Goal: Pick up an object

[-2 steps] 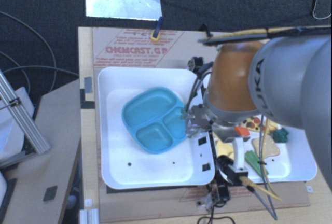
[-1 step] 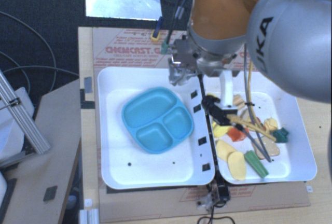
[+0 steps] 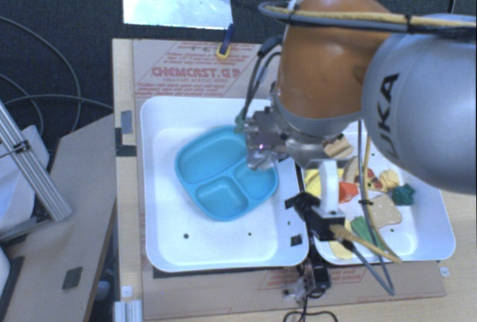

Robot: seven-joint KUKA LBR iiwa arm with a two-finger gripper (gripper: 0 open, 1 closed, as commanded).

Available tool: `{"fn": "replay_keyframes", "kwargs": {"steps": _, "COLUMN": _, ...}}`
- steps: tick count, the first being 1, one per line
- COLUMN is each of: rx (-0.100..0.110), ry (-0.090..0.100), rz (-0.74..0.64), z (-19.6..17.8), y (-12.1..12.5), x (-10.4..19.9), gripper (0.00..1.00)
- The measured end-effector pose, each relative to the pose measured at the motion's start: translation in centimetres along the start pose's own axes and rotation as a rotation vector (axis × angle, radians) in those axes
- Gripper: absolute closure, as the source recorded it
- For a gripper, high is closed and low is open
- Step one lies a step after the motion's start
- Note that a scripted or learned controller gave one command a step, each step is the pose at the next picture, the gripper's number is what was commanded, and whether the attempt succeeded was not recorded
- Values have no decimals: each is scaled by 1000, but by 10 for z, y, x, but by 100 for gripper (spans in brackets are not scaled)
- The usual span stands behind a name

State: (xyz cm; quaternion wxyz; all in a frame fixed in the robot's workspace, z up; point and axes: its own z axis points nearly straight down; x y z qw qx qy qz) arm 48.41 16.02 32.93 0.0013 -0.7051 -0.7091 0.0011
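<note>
A blue divided tray [image 3: 222,181] is seen lying flat in the left bin [image 3: 171,250], nr its centre; the gripper [image 3: 259,156] is positioned over the tray's right rim; jaws' state can't be told; small mixed objects [image 3: 376,197] are piled in the right bin [image 3: 436,238].

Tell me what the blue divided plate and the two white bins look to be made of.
Blue plate: probably moulded plastic, one even colour, smooth with a soft sheen and rounded compartment walls. Left bin and right bin: likely thin formed plastic, smooth and slightly glossy, with rounded corners and rolled rims. The look alone cannot rule out coated metal for the bins.
</note>
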Motion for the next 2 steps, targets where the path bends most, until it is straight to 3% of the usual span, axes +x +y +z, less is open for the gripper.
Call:
{"fn": "replay_keyframes", "kwargs": {"steps": 1, "rx": 8, "ry": -4, "rz": 6, "z": 175, "y": 1, "x": -5, "gripper": 100}}
{"fn": "replay_keyframes", "kwargs": {"steps": 2, "rx": -10, "ry": -3, "rz": 12, "z": 143, "y": 62, "x": -79, "gripper": 100}}
